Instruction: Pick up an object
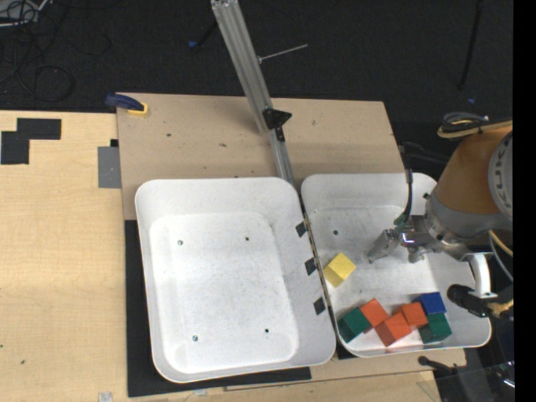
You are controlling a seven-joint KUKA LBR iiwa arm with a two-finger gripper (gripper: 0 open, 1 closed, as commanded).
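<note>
On the bench (251, 141) we saw the right bin (368, 199), where our tool (394, 245) hung with fingers spread, holding nothing, near the yellow cube (340, 269) by the left wall, which we judged light, stiff and best pinched across two flat opposite faces.

A slanted grey aluminium extrusion bar (249, 74) leans across the dark background, its lower end running down to the gap between the two bins, with a black bracket (275, 119) clamped on it. On the brown board (335, 136) behind the bins, a small blue and yellow clamp (126, 103) sits at the far left corner. To the left lies a pale wooden tabletop (50, 249) with black patches (29, 136) and a grey rectangle (108, 166). Tangled cables (25, 7) lie top left.
</note>
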